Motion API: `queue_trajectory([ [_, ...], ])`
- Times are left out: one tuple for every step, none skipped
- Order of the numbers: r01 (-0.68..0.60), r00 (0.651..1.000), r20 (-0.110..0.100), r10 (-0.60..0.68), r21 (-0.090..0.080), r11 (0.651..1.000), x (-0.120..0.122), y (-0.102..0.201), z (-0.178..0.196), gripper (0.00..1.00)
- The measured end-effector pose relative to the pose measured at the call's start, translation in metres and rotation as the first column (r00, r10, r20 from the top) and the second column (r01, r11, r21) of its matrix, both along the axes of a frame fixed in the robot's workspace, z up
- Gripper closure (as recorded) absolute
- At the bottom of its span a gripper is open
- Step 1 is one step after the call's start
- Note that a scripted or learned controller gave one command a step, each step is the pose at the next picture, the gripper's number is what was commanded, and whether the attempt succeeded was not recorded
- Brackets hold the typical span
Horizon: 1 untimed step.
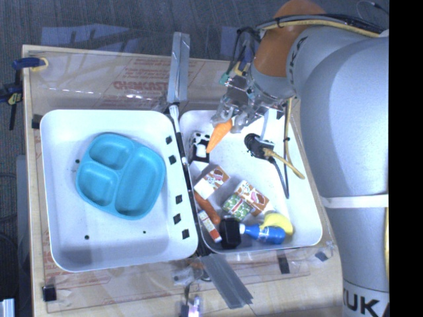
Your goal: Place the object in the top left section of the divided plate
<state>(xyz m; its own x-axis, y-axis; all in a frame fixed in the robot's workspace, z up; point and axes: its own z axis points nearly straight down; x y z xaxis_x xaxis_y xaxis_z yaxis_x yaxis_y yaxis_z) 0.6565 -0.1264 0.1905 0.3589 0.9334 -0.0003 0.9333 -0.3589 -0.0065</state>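
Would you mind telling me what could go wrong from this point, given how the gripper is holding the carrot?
1. The gripper pinches the orange carrot only near its top end, so it may swing or slip out over the right bin.
2. The blue divided plate lies past the ridge between the bins; a low carry could snag the dangling carrot there.

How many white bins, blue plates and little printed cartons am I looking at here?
White bins: 2
Blue divided plate: 1
Printed cartons: 2
Total: 5
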Motion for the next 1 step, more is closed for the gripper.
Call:
queue_trajectory([
  [-0.125, 0.992, 0.000, 0.125, -0.001, 0.992, -0.0138, 0.0667, -0.0001, 1.00],
])
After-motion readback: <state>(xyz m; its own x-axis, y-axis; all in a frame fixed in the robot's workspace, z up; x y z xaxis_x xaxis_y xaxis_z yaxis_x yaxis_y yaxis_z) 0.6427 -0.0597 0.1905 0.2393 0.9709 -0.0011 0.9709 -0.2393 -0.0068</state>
